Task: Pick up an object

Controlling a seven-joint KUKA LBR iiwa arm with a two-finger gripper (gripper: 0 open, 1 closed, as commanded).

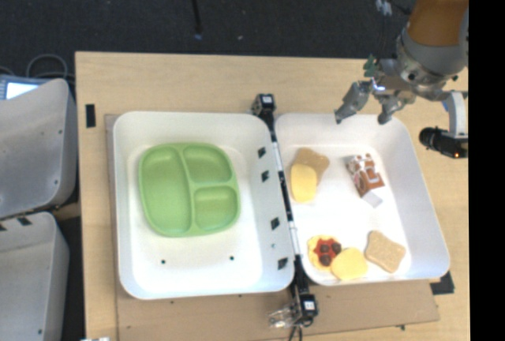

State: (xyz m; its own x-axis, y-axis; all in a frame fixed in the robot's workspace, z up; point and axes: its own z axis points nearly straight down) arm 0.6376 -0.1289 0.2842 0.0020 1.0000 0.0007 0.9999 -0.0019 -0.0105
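Note:
My gripper (364,113) hangs above the far edge of the right bin (418,197), its two fingers spread apart and open, with nothing between them. Below it in the right bin lie a brown-and-white wrapped snack (364,174), a yellow oblong piece (304,182) resting against a tan piece (315,160), a slice of toast (385,251), a yellow round piece (349,264) and a red-and-dark item (324,249). The wrapped snack is the nearest thing, a little toward the front of the gripper.
The left bin (134,252) holds a green divided plate (189,189). A ridge with black clips (278,197) separates the two bins. The wooden bench (197,79) extends behind the bins. A grey object (31,142) stands off the bench at left.

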